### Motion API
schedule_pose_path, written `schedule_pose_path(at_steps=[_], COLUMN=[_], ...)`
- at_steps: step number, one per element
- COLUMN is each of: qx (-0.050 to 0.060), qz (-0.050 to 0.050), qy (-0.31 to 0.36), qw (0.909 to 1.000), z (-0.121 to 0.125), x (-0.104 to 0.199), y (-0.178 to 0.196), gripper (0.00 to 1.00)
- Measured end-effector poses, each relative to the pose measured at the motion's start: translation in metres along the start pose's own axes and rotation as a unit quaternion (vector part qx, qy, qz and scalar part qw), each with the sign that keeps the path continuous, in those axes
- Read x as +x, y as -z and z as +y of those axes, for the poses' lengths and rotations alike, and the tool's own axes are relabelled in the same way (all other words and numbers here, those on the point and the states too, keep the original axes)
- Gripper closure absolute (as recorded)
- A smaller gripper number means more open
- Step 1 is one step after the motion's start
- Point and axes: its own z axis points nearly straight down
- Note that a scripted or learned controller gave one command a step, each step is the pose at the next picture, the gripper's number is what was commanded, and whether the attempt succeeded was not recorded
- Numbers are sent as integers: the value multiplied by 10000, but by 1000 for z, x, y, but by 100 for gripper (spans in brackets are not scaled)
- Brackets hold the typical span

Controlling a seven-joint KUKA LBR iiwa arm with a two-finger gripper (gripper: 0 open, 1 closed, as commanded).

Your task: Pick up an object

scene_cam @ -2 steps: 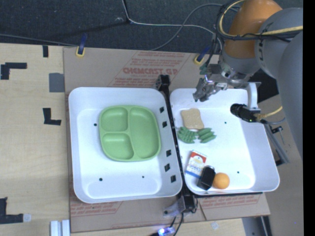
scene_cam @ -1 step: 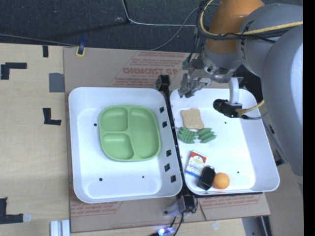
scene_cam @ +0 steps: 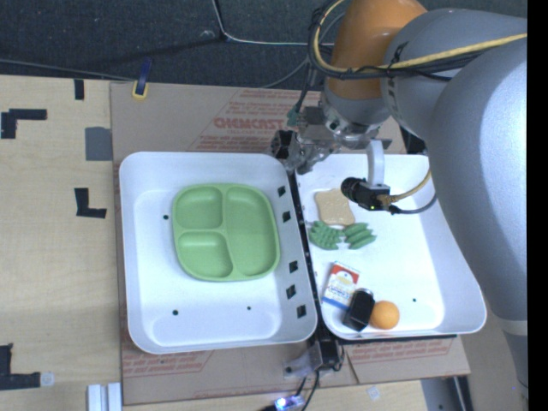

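At the far edge of the right bin (scene_cam: pixel 445 255), about twelve o'clock from the bin's centre, the gripper (scene_cam: pixel 295 152) hangs over the divider between the two bins. Whether it is spread or closed cannot be told, and nothing is visibly pinched.

At six o'clock from the gripper lie a tan bread slice (scene_cam: pixel 333 207) and, touching its near edge, a green bean pod toy (scene_cam: pixel 342 235). Farther toward six o'clock sit a small red and white box (scene_cam: pixel 342 285), a black object (scene_cam: pixel 359 309) beside it, and an orange ball (scene_cam: pixel 385 315) touching the black object.

At eight o'clock from the gripper, the left bin (scene_cam: pixel 145 255) holds a green divided plate (scene_cam: pixel 226 232).
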Motion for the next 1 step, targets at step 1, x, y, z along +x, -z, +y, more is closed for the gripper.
schedule_pose_path(at_steps=[1], qx=[-8], qz=[8], qy=[16], qw=[10000], z=[3], x=[61], y=[10], gripper=[100])
